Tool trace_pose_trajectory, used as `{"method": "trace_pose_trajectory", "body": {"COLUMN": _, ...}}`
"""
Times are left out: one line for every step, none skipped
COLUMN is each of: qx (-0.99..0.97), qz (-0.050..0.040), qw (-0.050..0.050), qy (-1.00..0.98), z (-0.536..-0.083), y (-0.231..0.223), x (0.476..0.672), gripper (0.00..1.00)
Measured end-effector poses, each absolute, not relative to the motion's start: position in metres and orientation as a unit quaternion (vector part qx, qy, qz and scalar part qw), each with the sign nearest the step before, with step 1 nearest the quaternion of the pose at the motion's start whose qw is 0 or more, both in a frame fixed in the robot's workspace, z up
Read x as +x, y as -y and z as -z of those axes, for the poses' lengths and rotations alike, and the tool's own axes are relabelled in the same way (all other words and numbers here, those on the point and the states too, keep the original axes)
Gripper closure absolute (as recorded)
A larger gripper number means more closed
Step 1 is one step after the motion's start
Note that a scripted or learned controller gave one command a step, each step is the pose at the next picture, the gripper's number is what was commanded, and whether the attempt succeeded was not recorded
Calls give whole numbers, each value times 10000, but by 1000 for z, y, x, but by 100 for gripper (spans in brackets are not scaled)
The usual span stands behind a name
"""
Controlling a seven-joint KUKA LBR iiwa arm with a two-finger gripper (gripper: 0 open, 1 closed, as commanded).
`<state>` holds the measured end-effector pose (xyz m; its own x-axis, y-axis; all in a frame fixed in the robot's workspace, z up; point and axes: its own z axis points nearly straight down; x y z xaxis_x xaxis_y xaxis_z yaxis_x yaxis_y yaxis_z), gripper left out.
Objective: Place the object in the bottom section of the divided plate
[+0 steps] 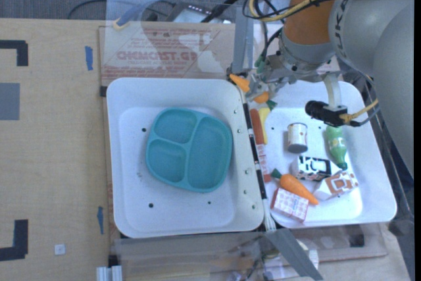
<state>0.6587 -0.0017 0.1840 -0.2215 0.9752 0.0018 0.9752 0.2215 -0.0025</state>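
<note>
A teal divided plate (189,149) with three sections lies in the left white bin (125,207). My gripper (260,83) hangs over the top left corner of the right white bin (378,197), close to the wall between the bins. Small orange pieces (239,82) show right beside it, and whether one is in its grasp is unclear. Under the gripper lie a yellow piece (265,120) and a red-brown stick (256,126) along the bin's left wall. The plate's sections hold nothing.
The right bin also holds a silver can (297,137), a green bottle (337,146), a black-and-white toy (313,167), a carrot (296,187), a red checked box (290,204) and a small carton (339,184). A clear sheet (164,52) lies behind the left bin.
</note>
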Motion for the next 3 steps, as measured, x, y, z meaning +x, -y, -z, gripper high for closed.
{"method": "trace_pose_trajectory", "body": {"qx": -6239, "qz": -4, "qw": 15, "qy": 7815, "z": -184, "y": 2, "x": 659, "gripper": 0}}
{"method": "trace_pose_trajectory", "body": {"qx": -6234, "qz": 5, "qw": 9, "qy": 7819, "z": -193, "y": 1, "x": 660, "gripper": 100}}
{"method": "trace_pose_trajectory", "body": {"qx": -5643, "qz": -5, "qw": 10, "qy": 8256, "z": -208, "y": -30, "x": 575, "gripper": 100}}
